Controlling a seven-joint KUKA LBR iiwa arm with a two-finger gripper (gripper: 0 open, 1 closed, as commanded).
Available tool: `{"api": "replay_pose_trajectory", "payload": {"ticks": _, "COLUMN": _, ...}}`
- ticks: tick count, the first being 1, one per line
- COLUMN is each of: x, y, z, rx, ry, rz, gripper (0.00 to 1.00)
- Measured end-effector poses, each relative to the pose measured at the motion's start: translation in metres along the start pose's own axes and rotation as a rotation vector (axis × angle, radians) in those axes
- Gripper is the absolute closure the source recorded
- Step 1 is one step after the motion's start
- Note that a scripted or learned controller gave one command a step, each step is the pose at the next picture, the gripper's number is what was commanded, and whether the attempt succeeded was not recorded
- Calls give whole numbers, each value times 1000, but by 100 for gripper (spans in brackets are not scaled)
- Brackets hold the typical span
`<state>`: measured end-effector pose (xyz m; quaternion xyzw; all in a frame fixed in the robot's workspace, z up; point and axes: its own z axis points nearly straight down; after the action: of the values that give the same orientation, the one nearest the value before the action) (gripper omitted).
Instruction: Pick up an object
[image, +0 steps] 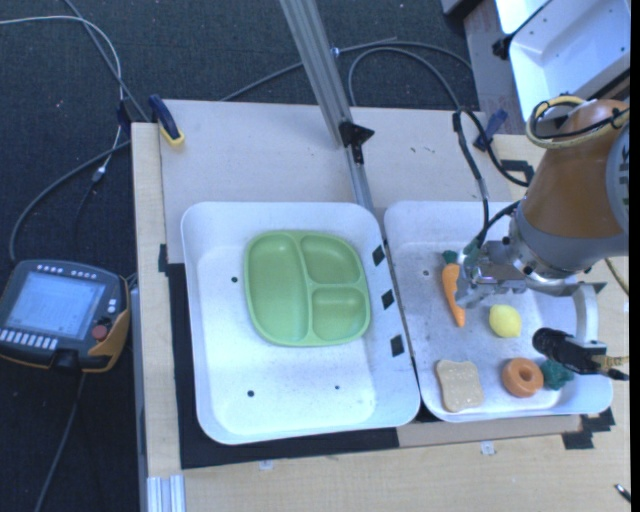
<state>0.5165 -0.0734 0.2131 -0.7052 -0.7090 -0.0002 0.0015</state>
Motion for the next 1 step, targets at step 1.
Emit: {"api": "replay_pose_trajectory", "payload": {"ticks": 1, "x": 50, "y": -4, "z": 1, "rx": 1, "ry": 1, "rz": 0, "gripper": 100}}
